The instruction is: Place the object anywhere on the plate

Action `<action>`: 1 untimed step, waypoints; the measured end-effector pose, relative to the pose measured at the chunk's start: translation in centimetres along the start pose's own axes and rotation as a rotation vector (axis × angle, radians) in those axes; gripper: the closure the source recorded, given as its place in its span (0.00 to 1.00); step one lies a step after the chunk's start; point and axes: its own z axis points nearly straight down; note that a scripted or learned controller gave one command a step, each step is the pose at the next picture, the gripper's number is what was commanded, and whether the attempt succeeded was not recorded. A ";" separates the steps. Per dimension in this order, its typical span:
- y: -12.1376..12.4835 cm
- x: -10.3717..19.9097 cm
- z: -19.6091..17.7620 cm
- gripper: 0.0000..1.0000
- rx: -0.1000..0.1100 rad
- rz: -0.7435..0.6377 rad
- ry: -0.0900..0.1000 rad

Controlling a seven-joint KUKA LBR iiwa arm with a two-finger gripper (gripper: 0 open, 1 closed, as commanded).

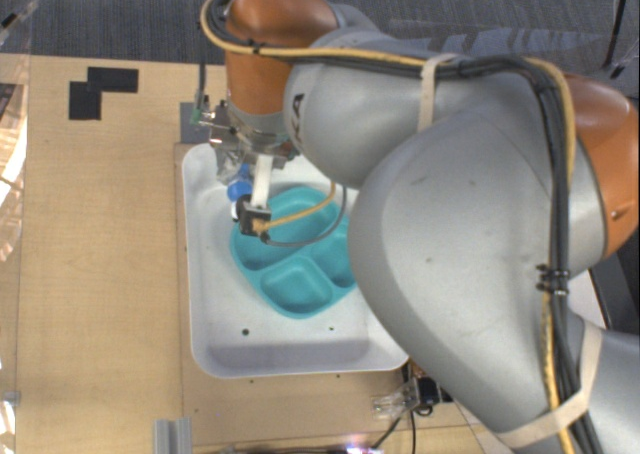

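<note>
My gripper (252, 210) hangs over the teal plate's (296, 290) 10 o'clock rim; finger spread unreadable. Small blue object (238, 191) beside it, partly hidden. My arm covers the plate's 3 o'clock side.

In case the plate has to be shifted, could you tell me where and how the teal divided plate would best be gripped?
Probably the teal plate by its raised rim at the lower left, from above, straddling the thin wall. That edge lies exposed in the white bin; the right side is under the arm, and the pincer crowds the upper left.
</note>
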 end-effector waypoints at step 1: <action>0.0 0.2 -0.8 1.00 0.001 -0.006 -0.001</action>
